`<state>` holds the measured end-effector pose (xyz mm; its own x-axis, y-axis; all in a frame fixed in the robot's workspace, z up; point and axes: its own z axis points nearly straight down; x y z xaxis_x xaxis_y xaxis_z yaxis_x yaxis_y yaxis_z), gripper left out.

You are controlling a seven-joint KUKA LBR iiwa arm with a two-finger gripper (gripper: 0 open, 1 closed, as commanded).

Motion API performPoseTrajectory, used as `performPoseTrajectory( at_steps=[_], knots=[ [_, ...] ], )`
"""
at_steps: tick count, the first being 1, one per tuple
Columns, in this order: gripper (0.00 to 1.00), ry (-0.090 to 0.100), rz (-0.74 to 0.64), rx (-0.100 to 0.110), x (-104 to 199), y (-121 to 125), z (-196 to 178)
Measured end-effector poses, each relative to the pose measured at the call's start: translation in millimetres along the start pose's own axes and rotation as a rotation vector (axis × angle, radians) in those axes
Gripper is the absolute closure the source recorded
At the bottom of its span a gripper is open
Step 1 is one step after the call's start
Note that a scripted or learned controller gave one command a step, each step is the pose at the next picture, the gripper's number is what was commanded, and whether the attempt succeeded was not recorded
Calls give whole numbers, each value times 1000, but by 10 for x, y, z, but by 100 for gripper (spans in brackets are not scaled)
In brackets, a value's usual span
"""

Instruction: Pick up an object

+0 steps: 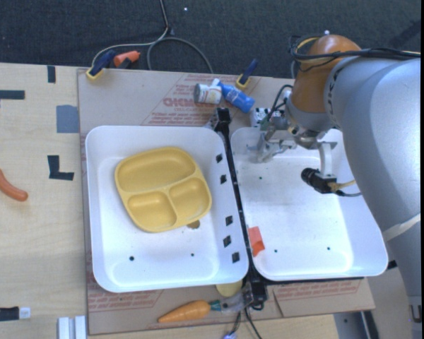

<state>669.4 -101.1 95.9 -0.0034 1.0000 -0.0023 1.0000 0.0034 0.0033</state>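
a: what's around the gripper [263, 145]?
b: it's low at the far left corner of the right bin [304, 210]; i can't tell how its fingers stand. nothing blocks it.
a: and the object?
b: one yellow tray [162, 187], in the left bin [102, 210].
a: counts?
b: two bins, one carrot [184, 311] near, one sausage [9, 185] far left, one bottle [226, 94] beyond, on a cardboard-topped bench [28, 260] with dark carpet [219, 13] behind.
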Motion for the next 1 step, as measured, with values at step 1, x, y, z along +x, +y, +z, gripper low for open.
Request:
performPoseTrajectory(
  at_steps=[1],
  knots=[
    [0,-1,0,1,-3,-3,6]
  ],
)
